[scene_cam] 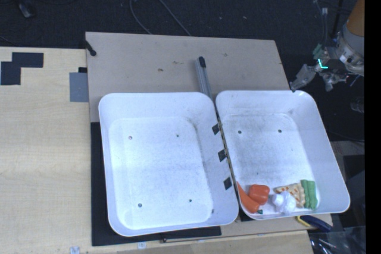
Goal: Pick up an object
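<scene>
Orange and red plastic pieces (256, 194) lie heaped in the near corner of the right bin (309, 122), touching a white lump (281, 201), a tan patterned piece (292, 192) and a green piece (309, 193) along the front wall. Beside it sits the left bin (119, 122). Farther back, a grey bar (203, 76) rests on the bench (149, 62). Beyond the right bin's far corner hangs the gripper (318, 71); its opening cannot be made out.

We see the gripper (309, 73) poised just outside the right bin's (268, 107) far corner. Below it the floor lies bare; orange (257, 193), white (284, 203) and green (309, 193) objects crowd the opposite wall.
</scene>
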You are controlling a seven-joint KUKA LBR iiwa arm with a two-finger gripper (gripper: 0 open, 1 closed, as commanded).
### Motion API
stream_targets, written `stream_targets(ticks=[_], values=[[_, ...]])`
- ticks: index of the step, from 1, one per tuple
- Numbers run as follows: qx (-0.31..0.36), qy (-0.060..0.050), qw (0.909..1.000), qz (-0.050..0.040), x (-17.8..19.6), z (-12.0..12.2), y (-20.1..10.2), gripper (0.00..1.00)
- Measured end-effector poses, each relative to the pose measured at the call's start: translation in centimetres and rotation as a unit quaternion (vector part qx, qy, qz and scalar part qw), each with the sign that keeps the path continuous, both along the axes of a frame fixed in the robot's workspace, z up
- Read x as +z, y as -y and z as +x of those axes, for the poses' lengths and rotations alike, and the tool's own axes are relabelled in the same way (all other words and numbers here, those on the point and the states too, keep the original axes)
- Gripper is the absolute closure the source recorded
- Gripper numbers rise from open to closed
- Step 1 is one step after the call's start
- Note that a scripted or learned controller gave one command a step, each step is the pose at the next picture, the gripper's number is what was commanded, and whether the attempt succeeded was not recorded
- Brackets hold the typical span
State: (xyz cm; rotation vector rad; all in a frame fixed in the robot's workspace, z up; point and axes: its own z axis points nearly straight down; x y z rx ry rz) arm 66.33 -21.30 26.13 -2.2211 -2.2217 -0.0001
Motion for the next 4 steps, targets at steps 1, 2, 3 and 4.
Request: stream_targets(ticks=[1, 2, 3, 4], values=[[0.000, 0.000, 1.0000, 0.0000, 0.0, 0.0, 0.0, 0.00], [0.001, -0.003, 1.0000, 0.0006, -6.1, -0.3, -0.7, 0.00], [0.001, -0.002, 1.0000, 0.0005, -10.5, -0.8, -0.9, 0.00], [0.000, -0.002, 1.0000, 0.0005, -16.7, -0.5, -0.6, 0.00]])
